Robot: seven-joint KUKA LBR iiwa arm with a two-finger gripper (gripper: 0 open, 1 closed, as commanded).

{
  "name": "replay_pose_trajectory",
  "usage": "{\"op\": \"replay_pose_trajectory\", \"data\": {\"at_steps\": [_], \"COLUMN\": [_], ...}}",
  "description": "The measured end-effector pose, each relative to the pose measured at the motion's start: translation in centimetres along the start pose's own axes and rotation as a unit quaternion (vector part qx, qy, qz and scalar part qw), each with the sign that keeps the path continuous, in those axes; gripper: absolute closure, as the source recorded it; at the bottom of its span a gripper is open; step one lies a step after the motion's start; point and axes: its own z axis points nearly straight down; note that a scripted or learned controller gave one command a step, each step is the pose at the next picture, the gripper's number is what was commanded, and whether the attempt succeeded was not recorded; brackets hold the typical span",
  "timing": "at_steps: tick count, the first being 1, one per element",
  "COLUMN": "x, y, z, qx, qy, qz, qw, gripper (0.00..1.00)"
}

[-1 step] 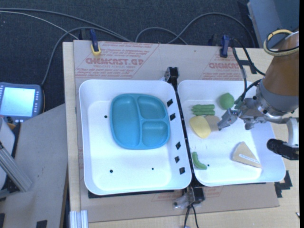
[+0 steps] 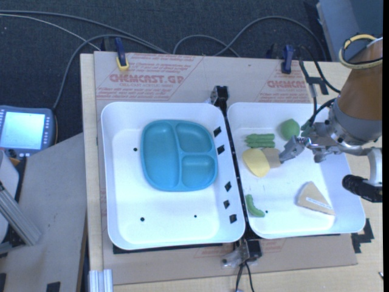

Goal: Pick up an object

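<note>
Within the right bin (image 2: 355, 221), beside our gripper (image 2: 290, 151), we list one yellow lemon-like piece (image 2: 256, 162): seemingly light, smooth, rounded; grasp across its middle. Finger state: we cannot tell.

One fixed camera above the bench (image 2: 152, 72) looks down slantwise on both bins (image 2: 115, 163)

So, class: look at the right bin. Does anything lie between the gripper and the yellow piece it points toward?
Nothing visible does. The gripper hangs over the right bin, just right of the yellow piece. The green ball and green pod sit farther back, and the tan wedge nearer the front.
</note>
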Motion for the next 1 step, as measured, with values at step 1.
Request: {"op": "replay_pose_trajectory", "data": {"at_steps": [1], "x": [0.58], "y": [-0.69], "z": [6.03], "qx": [0.004], "qy": [0.001], "qz": [0.0], "qw": [1.0], "gripper": [0.0]}}
